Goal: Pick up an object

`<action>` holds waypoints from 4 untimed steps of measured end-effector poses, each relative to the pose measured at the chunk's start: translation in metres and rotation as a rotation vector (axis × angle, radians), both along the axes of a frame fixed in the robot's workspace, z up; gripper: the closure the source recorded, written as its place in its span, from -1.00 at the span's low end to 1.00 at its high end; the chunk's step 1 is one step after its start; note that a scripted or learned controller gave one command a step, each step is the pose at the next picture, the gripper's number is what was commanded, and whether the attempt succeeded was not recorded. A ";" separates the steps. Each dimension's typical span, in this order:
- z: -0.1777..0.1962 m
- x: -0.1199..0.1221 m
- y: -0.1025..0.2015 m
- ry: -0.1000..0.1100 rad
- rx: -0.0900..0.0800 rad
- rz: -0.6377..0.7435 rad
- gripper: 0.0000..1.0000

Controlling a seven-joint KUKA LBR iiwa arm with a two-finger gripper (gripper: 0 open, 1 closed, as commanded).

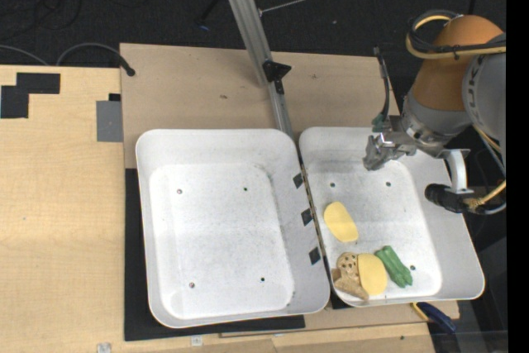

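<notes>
Your grey arm (463, 87) reaches in from the right, its orange band uppermost. The gripper (377, 153) points downward at the arm's end.

bins (223, 153): white plastic, matt, finely speckled | bench (190, 87): light wood, smooth, matt | rail (248, 21): ribbed bare metal | gripper (377, 155): metal, dull sheen | arm (453, 70): orange band, glossy | yellow piece (340, 221): smooth, plastic-like
</notes>
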State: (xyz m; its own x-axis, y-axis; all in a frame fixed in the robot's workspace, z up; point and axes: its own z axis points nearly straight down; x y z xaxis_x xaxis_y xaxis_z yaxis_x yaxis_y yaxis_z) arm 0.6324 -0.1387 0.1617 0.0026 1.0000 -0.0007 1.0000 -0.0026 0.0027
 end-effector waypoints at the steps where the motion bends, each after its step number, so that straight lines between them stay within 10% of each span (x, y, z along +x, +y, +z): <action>1: 0.054 0.006 -0.009 -0.001 -0.001 0.001 1.00; 2: 0.071 0.006 -0.009 0.002 0.001 0.004 1.00; 4: 0.074 0.015 0.091 0.004 0.002 0.007 1.00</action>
State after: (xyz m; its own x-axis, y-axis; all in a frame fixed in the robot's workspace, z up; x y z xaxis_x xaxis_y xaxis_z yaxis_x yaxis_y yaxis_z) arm 0.6479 -0.0479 0.2358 -0.0039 1.0000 0.0014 1.0000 0.0039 -0.0009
